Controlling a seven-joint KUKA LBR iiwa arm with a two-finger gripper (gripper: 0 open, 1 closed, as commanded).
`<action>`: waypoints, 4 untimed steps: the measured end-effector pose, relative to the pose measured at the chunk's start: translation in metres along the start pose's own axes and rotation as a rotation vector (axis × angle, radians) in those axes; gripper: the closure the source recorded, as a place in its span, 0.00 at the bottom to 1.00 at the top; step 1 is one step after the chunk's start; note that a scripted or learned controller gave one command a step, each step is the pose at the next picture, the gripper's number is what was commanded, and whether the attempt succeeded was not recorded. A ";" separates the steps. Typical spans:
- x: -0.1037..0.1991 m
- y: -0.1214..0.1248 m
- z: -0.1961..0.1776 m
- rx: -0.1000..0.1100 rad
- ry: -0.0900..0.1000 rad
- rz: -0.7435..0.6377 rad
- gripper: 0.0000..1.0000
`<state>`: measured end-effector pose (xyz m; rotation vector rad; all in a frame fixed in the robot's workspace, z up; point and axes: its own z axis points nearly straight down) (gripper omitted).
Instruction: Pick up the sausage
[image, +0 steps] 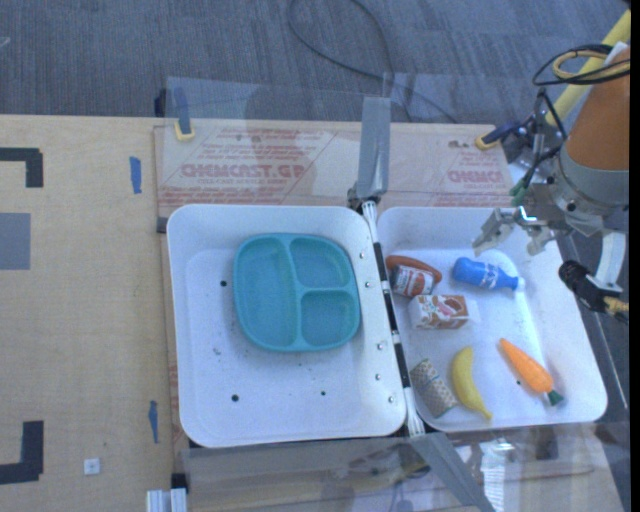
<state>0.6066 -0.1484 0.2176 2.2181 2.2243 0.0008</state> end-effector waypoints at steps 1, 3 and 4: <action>-0.017 -0.113 0.068 0.001 0.000 -0.077 0.00; -0.066 -0.125 0.114 -0.001 0.003 0.100 1.00; -0.027 -0.126 0.008 0.000 0.000 0.271 1.00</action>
